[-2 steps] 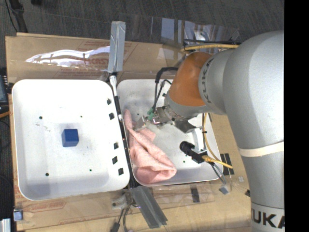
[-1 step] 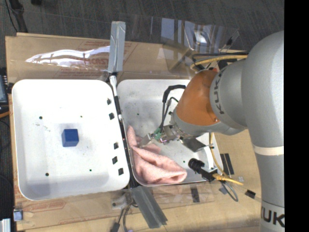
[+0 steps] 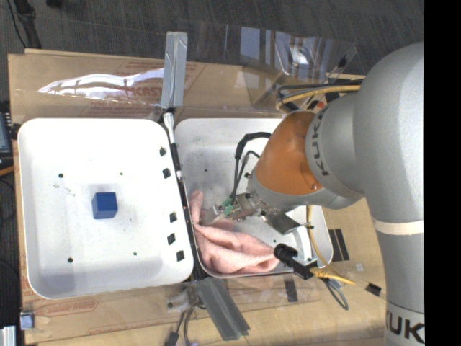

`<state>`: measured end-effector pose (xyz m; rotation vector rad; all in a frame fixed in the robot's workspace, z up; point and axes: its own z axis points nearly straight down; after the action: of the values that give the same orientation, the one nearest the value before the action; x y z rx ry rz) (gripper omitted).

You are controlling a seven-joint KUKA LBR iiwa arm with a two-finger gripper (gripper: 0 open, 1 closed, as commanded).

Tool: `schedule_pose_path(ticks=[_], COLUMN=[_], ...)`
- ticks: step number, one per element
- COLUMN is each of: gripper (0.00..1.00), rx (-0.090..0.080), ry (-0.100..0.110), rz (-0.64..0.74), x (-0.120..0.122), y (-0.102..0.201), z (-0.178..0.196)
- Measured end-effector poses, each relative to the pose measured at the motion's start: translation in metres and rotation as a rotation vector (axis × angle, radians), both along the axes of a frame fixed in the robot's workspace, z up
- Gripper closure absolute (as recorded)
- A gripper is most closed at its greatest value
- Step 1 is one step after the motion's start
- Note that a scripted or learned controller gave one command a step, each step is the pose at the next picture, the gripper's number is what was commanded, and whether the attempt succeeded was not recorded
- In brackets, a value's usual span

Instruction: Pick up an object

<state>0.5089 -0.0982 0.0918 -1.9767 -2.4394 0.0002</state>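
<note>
A small blue cube [image 3: 105, 205] sits alone in the left bin [image 3: 43, 150]. A crumpled pink cloth [image 3: 229, 249] lies along the near side of the right bin [image 3: 209, 139]. The arm's orange band and grey wrist hang low over the right bin, and the gripper [image 3: 232, 210] reaches down at the cloth's upper edge, just left of the wrist. The wrist and cabling crowd the fingers, so their state is unclear.
The grey arm covers most of the right bin's right half. A black cable [image 3: 245, 146] loops above the wrist. A taped divider [image 3: 175, 186] with black clips separates the bins. Cardboard [image 3: 86, 67] and clear plastic film lie behind them.
</note>
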Motion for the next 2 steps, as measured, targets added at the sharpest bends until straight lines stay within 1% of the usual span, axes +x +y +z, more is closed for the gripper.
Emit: schedule_pose_path(ticks=[1,2], gripper=[1.0,0.0], rx=[0.001,0.001], ry=[0.0,0.0], rz=[0.006,0.006], x=[0.0011,0.0011], y=[0.001,0.0009], z=[0.0102,0.0102])
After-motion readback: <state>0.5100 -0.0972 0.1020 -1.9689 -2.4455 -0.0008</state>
